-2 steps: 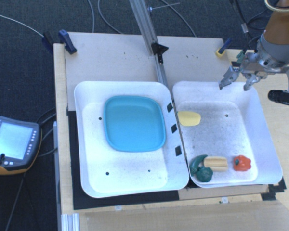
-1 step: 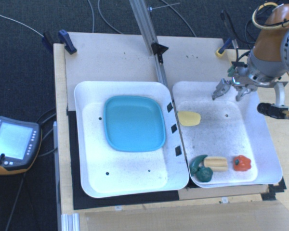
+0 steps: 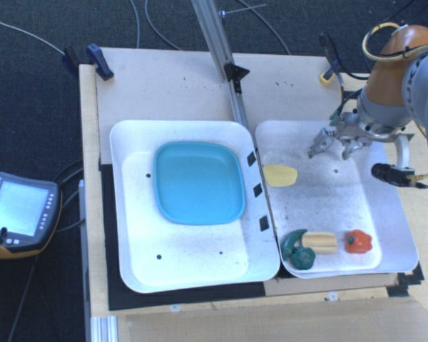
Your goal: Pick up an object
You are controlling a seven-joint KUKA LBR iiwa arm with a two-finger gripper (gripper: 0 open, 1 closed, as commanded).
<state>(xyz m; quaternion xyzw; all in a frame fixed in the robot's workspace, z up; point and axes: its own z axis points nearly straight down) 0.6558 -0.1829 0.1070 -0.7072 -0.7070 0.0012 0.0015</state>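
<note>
- Far out to the gripper's left, the blue plate (image 3: pixel 200 182) lies flat in the left bin (image 3: pixel 128 148), well apart from the action; a reach that far risks the fingers scraping a rim with nothing to pinch.
- Nearer, left and a little below the gripper, the pale yellow piece (image 3: pixel 279 175) rests against the right bin's (image 3: pixel 385 212) left wall. Looks low and flat, so the fingers could slide over it or jam on that wall.
- Below the gripper, along the bin's near edge: a green vegetable (image 3: pixel 297 249) touching a tan block (image 3: pixel 319 242). Packed that tight, a grab may catch both or wedge between them.
- The gripper (image 3: pixel 337 145) hangs over bare bin floor near the far wall, fingers spread apart, nothing between them. Closing here grabs air.
- Below and slightly right, the red pepper (image 3: pixel 357 241) stands just beside the block; rounded, so I'd expect it to squirt out of an off-centre pinch.
</note>
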